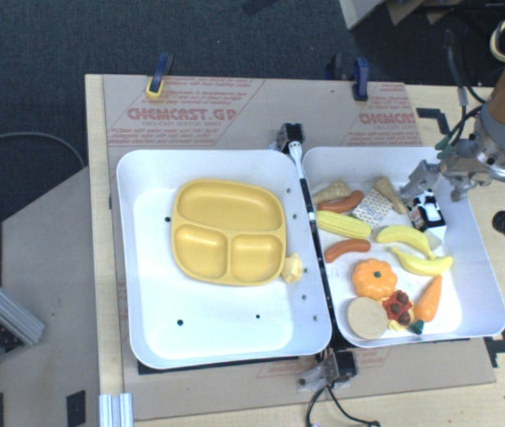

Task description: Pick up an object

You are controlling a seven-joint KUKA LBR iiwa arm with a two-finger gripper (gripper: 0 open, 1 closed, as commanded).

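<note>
Above right bin (492, 274) upper part: jaws (424, 205) hover near bananas (412, 243); open or closed, cannot tell.

Bright, even overhead light washes the scene. The two shallow white plastic bins (137, 238) are close to overexposed, with little surface detail. Shadows are soft and short, falling toward six o'clock under the bin rims. The dark grey carpet floor (101, 25) toward twelve o'clock stays dim. Focus is slightly soft overall, with mild graininess.
</note>
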